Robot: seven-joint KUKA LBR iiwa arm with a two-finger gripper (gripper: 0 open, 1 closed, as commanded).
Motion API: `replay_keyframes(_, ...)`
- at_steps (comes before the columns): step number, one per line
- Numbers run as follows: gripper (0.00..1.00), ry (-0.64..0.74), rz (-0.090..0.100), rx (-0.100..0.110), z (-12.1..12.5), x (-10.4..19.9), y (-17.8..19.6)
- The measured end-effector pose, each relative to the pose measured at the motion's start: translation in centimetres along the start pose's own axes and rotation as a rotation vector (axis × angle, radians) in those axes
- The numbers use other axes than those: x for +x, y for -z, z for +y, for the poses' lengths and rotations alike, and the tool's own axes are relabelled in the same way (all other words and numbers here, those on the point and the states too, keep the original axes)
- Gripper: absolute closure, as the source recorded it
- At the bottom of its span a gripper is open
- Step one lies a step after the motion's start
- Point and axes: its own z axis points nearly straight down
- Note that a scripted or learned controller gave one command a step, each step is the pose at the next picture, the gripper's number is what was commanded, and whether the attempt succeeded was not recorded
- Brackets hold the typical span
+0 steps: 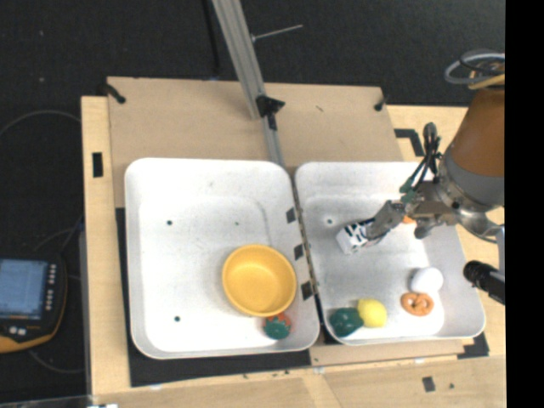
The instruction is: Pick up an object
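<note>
My gripper [352, 237] hangs low over the middle of the right bin [382, 185], near its left side, on the arm [476, 155] that reaches in from the right. Along that bin's front edge lie a green object [344, 320], a yellow ball [372, 313], an orange ring [416, 303] and a white ball [426, 280], all well in front of the gripper. In the left bin [187, 202] a yellow bowl [259, 279] stands near the front right, with a small teal and red object [277, 326] just in front of it.
A slanted metal pole [242, 53] rises from behind the bins where they meet. A black-screened handheld device [25, 300] lies at the far left off the bench. Cables [425, 155] hang beside the wrist.
</note>
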Motion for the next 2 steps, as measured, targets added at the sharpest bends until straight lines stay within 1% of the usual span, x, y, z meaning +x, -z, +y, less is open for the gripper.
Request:
replay_keyframes(1,0.00,-0.003,0.000,0.000,0.0,0.0,0.0)
replay_keyframes(2,0.00,-0.003,-0.002,0.005,0.3,-0.1,-4.2)
